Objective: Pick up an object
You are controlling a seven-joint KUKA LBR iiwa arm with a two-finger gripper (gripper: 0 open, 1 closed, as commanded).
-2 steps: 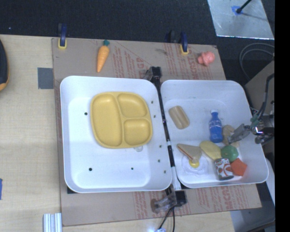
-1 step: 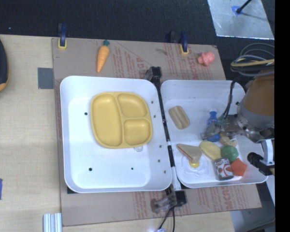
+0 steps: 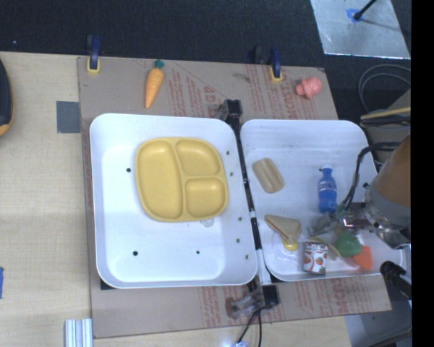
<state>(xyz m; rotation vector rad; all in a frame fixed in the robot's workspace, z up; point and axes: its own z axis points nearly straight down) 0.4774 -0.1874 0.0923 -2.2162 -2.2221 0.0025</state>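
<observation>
Plastic odds and ends crowded the right bin's near corner, with the hand low among them.

No one target was marked; the likeliest candidates were the green piece (image 3: pixel 349 246) and the orange piece (image 3: pixel 364 260), lying touching each other just beside the hand (image 3: pixel 341 224), with the small red-and-white can (image 3: pixel 315 258) and the tan wedge (image 3: pixel 284 228) close by and the blue bottle (image 3: pixel 327 189) just above. The step looked like the reach into the clutter, before any lift. Whether the hand was wide, narrow or holding something I could not tell, since the wrist and clutter blurred together there. The next move called for settling over one piece clear of its neighbours, closing, then rising straight. Farther out, the tan oval (image 3: pixel 267 175) lay alone in the right bin (image 3: pixel 304 131), and the yellow divided plate (image 3: pixel 181 178) sat in the left bin (image 3: pixel 116 266) on the worktop (image 3: pixel 29 215).
</observation>
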